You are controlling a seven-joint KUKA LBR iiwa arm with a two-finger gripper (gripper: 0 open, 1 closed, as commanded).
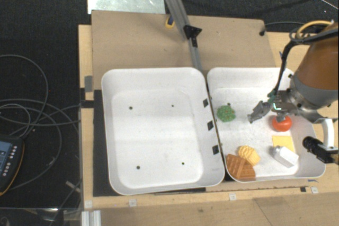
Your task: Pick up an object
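Two white bins on the bench: gripper (pixel 258 112) reaching over the right bin (pixel 238 82).
Jaw state unclear; nothing visibly held; next, settle on the green object (pixel 226 113) or the tomato (pixel 282 123).

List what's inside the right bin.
Right bin holds a green ball, red tomato, yellow block, white piece, yellow and brown pastries. The gripper covers some floor.
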